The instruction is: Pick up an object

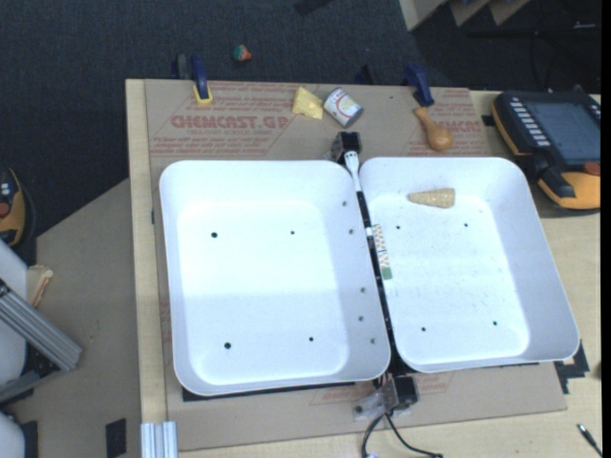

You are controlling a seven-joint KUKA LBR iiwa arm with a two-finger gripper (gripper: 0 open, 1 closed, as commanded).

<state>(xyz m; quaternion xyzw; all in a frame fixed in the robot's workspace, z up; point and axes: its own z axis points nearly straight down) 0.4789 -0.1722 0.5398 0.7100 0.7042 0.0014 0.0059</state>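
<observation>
Cabling and a small black connector [396,392] sit at the front edge of the bench, just below the seam where the two bins meet. To the left, the left bin [258,275] shows bare white floor with a few dark dots. Behind it, on the brown board, lie a yellow wedge-shaped piece [307,104] and, just beside it, a small white box [343,107], both outside the bins. Further right, the right bin [458,294] has one tan, elongated object [431,197] lying flat near its far wall, well apart from the side walls. It looks like a light, cone-like or bread-like toy with a matte, slightly rough skin, so probably not slippery and unlikely to break. Whether it is stiff or spongy cannot be told. The best hold is likely across its narrow width at the thicker middle, jaws straddling the long axis. A brown pear-shaped object [436,134] lies on the board behind that bin, and a teach pendant [558,141] rests at the far right. The gripper's opening cannot be told from this view.
</observation>
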